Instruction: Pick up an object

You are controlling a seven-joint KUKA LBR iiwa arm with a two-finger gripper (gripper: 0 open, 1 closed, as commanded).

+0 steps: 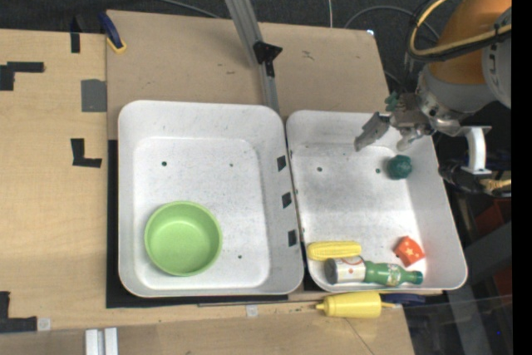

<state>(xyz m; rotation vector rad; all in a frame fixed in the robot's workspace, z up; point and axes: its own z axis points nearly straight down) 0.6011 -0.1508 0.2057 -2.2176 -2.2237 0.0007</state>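
Observation:
My gripper point(384, 143) hangs over the far right part of the right bin point(349, 187), open, with nothing between its fingers. A small teal ball point(400, 167) lies just below and slightly right of the right finger, apart from it. Along the bin's near edge lie a yellow corn cob point(334, 249), a green bottle with a white label point(374, 272) on its side, and a small red-orange piece point(408, 249). A light green bowl point(183, 238) sits in the near-left corner of the left bin point(208, 137).
A yellow squeeze bottle point(352, 305) lies on the bench just outside the right bin's near rim. A grey metal pole point(241, 4) slants down to the gap between the bins. Cables run across the dark floor at the back.

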